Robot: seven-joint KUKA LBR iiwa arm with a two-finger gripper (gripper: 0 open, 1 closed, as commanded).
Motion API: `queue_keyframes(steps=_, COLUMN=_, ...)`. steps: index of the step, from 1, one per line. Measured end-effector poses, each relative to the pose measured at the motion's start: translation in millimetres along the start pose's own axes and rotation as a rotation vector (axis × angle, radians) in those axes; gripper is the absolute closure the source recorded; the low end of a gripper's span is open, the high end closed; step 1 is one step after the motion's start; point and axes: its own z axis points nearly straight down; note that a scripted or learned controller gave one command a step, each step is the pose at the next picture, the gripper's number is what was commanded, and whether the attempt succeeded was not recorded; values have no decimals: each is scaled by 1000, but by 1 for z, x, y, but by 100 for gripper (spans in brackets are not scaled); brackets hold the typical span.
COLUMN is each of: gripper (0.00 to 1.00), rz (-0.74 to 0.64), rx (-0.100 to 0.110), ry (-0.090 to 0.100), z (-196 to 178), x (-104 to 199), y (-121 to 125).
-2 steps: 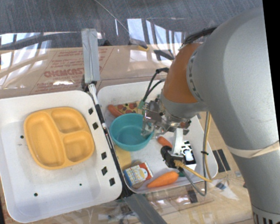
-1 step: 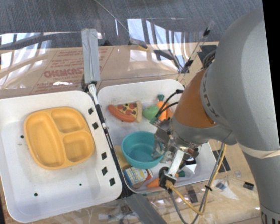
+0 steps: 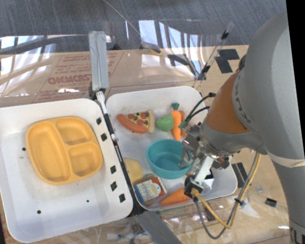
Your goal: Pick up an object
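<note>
The right bin (image 3: 155, 96) holds a pizza slice toy (image 3: 136, 121), a green pear-like toy (image 3: 165, 123), an upright orange carrot (image 3: 177, 122), a teal bowl (image 3: 166, 158), a yellow piece (image 3: 133, 169), a small printed carton (image 3: 150, 190) and a second carrot (image 3: 174, 197) lying at the near edge. My gripper (image 3: 193, 170) hangs low over the right rim of the teal bowl, its body covering the bin's right part. Nothing is visibly held.
The left bin (image 3: 15, 218) carries a yellow divided plate (image 3: 63, 148). A grey taped divider (image 3: 99, 64) runs between the bins at the back. Cables (image 3: 230, 214) loop below the wrist past the bin's near right corner. Cardboard lies behind the bins.
</note>
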Motion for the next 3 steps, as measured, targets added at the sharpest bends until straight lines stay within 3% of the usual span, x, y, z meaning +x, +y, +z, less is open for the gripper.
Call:
queue_keyframes(steps=1, gripper=100, rz=376, rx=-3, ry=6, z=-103, x=43, y=-42)
queue_keyframes(steps=2, gripper=100, rz=271, rx=-2, ry=3, z=-132, x=22, y=-15)
queue_keyframes(steps=3, gripper=100, rz=226, rx=4, ry=-2, z=-42, x=24, y=-29)
